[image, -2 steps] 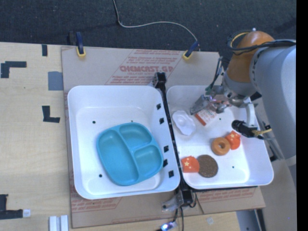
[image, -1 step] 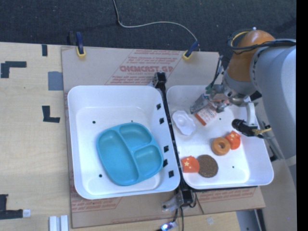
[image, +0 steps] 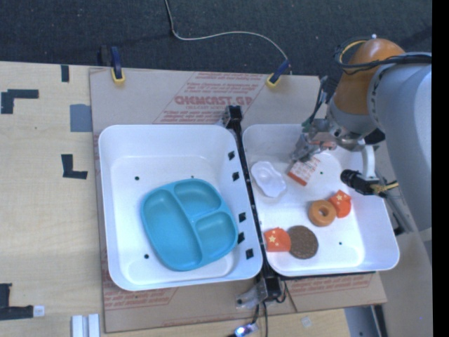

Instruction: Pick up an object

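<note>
Nearest the camera, at the front edge of the right shallow white bin [image: 382, 258], lie a round dark brown cookie-shaped disc [image: 303, 242] and, just beside it on the left, a small orange-red block bearing a yellow star [image: 278, 239]. Behind them sit a tan ring-shaped doughnut toy [image: 322, 213] and a small orange-red cube [image: 341, 203], close together. The left shallow white bin [image: 116, 160] holds a blue three-compartment plastic tray [image: 188, 222], with bare white floor around it. Farther back, a clear crumpled plastic piece [image: 268, 177] lies near the divider. The end effector [image: 309, 149] hangs over a small red-and-white carton [image: 302, 170], its print too small to read; whether it is spread or closed I cannot tell. On the brown cardboard surface [image: 203, 100] behind, red print reads "CHEMCAST".
</note>
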`<state>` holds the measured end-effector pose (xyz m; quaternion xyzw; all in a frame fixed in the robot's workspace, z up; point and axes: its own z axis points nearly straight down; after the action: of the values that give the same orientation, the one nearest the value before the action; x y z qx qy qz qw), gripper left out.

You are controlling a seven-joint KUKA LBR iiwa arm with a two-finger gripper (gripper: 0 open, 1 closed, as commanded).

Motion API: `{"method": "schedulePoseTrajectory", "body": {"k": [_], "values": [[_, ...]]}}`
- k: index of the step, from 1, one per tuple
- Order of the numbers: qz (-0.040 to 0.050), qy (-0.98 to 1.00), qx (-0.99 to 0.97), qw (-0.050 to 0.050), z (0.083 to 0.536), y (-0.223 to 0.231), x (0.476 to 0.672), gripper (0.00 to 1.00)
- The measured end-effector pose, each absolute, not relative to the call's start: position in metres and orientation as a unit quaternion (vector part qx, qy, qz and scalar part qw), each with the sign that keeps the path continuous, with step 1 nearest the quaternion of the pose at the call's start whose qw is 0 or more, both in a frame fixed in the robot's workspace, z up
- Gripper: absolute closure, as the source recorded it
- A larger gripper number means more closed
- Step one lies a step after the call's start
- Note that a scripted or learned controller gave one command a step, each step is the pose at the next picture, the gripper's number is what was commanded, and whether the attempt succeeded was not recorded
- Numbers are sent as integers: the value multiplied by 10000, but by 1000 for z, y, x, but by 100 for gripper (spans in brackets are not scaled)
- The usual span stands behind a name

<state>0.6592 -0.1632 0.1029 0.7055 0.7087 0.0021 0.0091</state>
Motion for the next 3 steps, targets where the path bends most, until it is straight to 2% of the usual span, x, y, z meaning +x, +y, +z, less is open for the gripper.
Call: {"method": "schedulePoseTrajectory", "body": {"k": [1,2,3], "values": [[9,7077,7065,17,149,-170,662,100],[15,7076,7066,28,212,-174,660,100],[12,7079,7064,20,255,-175,661,100]]}}
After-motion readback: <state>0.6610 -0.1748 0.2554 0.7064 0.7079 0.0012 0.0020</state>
